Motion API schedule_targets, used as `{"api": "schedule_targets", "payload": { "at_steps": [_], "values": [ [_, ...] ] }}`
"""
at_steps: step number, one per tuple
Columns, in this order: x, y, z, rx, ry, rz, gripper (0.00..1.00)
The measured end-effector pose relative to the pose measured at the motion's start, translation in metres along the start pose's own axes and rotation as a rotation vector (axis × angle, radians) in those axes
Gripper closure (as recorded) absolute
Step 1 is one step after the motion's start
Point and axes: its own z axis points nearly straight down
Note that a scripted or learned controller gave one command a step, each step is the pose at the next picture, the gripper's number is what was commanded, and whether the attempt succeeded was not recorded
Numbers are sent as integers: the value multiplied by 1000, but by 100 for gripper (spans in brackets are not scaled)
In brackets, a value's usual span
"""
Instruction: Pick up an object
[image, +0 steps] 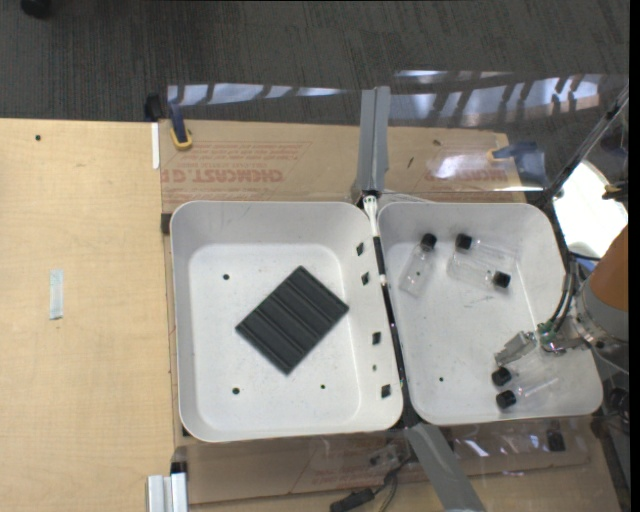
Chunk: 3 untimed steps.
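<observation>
A dark ribbed square pad (292, 318) lies tilted in the middle of the left bin (200, 400). The right bin (440, 400) holds several clear vials with black caps: one (417, 266) near its upper left, two more (478, 268) near the top middle, and two (520, 385) at its lower right. My gripper (520, 348) hangs low over the right bin's lower right part, just above the two nearest vials. Glare and the wrist (590, 320) hide whether anything sits in it.
Both white bins rest on brown cardboard (270, 165). A grey divider bar (374, 140) runs between them at the back. Left of the bins is a bare wooden bench top (80, 300). Small black clips (378, 338) line the left bin's right wall.
</observation>
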Motion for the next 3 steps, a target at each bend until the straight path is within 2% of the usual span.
{"api": "schedule_targets", "payload": {
  "at_steps": [1, 2, 3],
  "values": [
    [-2, 3, -11, -10, -9, 2, 100],
    [61, 81, -79, -3, -10, 37, 100],
    [61, 81, -79, -3, -10, 37, 0]
  ]
}}
